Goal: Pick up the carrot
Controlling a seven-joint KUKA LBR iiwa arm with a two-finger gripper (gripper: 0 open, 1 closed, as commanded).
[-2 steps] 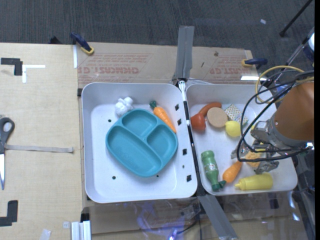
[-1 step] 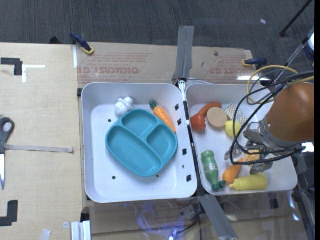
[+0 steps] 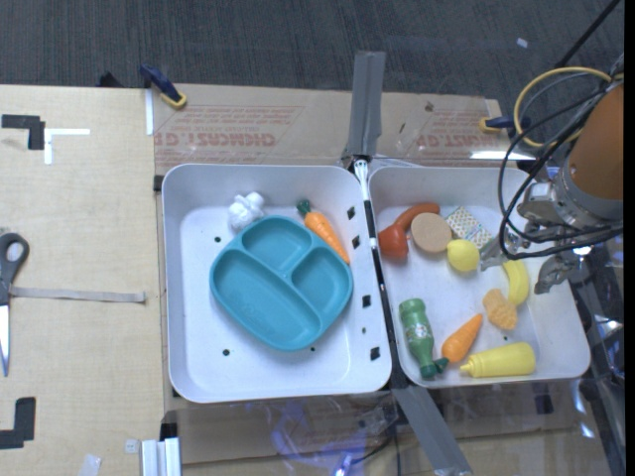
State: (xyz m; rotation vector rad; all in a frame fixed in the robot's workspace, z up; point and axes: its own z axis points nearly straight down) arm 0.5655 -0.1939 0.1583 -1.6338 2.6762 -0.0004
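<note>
Two carrots are in view. One carrot (image 3: 324,233) with a green top lies in the left bin (image 3: 184,296), along the upper right rim of the blue divided plate (image 3: 282,283). A second, shorter carrot (image 3: 461,337) lies in the right bin (image 3: 571,360), between the green bottle (image 3: 417,337) and the yellow squeeze bottle (image 3: 498,361). My gripper (image 3: 518,266) hangs open over the right side of the right bin, its fingers spread either side of a banana (image 3: 516,282). Nothing is held between them. Both carrots lie apart from the gripper.
The right bin also holds a red sausage (image 3: 399,232), a round tan slice (image 3: 432,233), a lemon (image 3: 462,256) and an orange ridged piece (image 3: 501,308). A white garlic bulb (image 3: 246,206) sits in the left bin. Scissors (image 3: 8,266) lie far left on the bench.
</note>
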